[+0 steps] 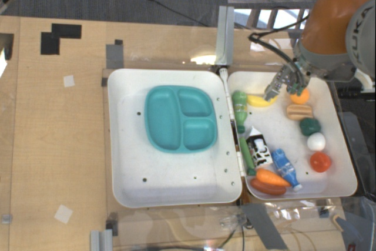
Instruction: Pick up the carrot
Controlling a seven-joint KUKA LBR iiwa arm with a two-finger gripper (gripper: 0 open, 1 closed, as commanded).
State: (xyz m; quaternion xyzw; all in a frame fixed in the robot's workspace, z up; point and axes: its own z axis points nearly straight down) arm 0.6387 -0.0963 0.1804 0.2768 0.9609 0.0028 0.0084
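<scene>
The carrot (271, 177) is a short orange piece lying near the front edge of the right bin (276, 126), resting against a reddish sausage (267, 187). My gripper (283, 88) hangs over the back of the same bin, well behind the carrot. It is open, with nothing between its fingers. It stands just above a yellow banana (261, 101), with a small orange fruit (301, 96) to its right.
A blue bottle (285, 166) and a black-and-white box (258, 150) lie right beside the carrot. A bun (299, 110), a dark green item (309, 125), a white egg (316, 141) and a tomato (320, 161) line the right side. The left bin (129, 144) holds a teal divided plate (179, 117).
</scene>
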